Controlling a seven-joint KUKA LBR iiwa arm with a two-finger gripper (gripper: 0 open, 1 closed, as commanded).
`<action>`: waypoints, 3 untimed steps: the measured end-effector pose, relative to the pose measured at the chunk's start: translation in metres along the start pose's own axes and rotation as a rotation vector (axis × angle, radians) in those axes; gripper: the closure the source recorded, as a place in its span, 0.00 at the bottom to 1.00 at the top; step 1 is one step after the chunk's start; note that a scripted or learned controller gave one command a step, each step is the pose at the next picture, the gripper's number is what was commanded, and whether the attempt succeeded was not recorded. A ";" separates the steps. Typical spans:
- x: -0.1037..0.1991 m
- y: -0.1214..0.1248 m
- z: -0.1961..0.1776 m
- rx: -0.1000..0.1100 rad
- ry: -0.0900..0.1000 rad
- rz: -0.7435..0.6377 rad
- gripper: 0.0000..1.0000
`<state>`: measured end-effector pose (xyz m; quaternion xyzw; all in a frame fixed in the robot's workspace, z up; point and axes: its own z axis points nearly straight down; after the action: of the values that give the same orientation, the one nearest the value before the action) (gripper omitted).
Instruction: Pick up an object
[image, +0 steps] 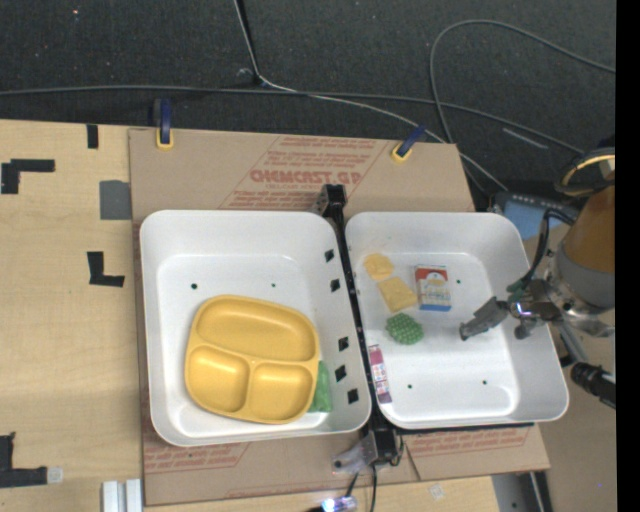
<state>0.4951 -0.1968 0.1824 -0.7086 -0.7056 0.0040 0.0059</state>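
My gripper (493, 331) hangs over the right side of the right bin (530, 400), its two dark fingers spread open with nothing between them. To its left on the bin floor lie a round green object (404, 328), a small red, white and blue box (432, 288) and two yellow pieces (392, 284). A thin pink and white stick (378, 372) lies along the bin's left wall. The nearest item, the green one, is about a finger's length from the left fingertip (468, 331).
The left bin (160, 250) holds a large yellow divided plate (253, 356) with a green item (322, 388) wedged at its right side. The grey arm with its orange band (590, 240) comes in over the right bin's right rim. Cables run across the dark floor behind.
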 end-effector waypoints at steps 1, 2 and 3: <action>0.000 0.003 -0.006 -0.012 -0.003 -0.004 0.00; 0.008 0.001 0.040 -0.008 -0.002 -0.005 0.00; 0.008 0.001 0.093 -0.010 -0.003 -0.005 0.00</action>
<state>0.4949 -0.1883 0.0892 -0.7069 -0.7073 0.0015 0.0016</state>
